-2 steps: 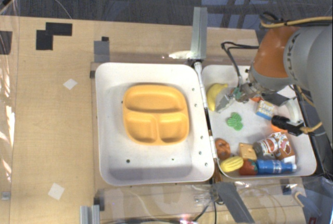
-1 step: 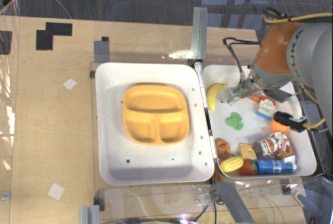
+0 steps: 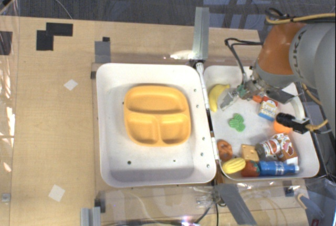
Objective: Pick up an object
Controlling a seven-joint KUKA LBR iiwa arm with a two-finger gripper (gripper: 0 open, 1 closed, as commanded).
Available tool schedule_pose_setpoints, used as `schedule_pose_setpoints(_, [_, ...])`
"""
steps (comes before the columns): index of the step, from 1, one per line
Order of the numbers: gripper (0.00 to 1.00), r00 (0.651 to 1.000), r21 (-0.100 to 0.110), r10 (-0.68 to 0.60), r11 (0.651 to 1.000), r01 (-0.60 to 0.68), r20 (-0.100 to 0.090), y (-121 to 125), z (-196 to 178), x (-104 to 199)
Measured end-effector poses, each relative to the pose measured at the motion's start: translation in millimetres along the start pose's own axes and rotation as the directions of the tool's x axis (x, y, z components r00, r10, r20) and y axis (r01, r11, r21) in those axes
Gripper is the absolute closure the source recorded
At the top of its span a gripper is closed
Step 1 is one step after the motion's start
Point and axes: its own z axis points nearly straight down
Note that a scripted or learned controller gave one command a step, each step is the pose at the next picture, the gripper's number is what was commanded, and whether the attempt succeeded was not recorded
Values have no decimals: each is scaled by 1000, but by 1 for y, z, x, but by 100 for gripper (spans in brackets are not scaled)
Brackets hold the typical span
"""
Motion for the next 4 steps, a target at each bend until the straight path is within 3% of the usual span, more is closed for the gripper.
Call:
schedule_pose_setpoints(1, [0,993,12,120,993,-120,-4,-16,-33,-21])
schedule_pose_setpoints(2, [0,911,-10,412,911,-412,8,32,1,-19])
schedule_pose_setpoints(3, [100,915,-27,404,914,-404,12,36,-14,-21])
schedule_pose_setpoints(4, [0,915,-25,404,915,-403,12,36,-13,-20])
